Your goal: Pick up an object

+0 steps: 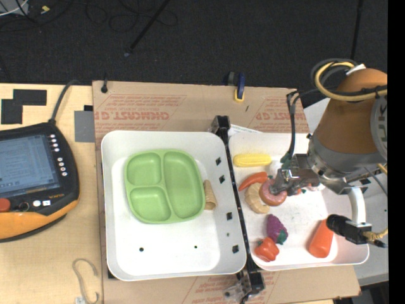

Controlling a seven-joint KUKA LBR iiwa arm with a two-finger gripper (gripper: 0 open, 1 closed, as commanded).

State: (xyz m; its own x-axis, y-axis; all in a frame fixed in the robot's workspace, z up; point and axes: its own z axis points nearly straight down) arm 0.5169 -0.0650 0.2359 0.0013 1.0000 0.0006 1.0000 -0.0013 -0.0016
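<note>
The right bin (302,219) holds several toy foods. My gripper (286,181) hangs low over its middle, right above a pink ring-shaped piece (273,197) that rests against a tan piece (255,201). The gripper's body hides how it meets the pink piece. A red chili (252,180) lies just left of it and a yellow corn-like piece (252,161) lies behind that. Toward the front are purple grapes (276,227), a red pepper (266,249) and an orange piece (321,239).
The left bin (164,261) carries a green divided plate (163,186) with a small tan object (209,195) at its right side. A black divider (231,195) separates the bins. A teach pendant (31,176) lies on the bench at far left.
</note>
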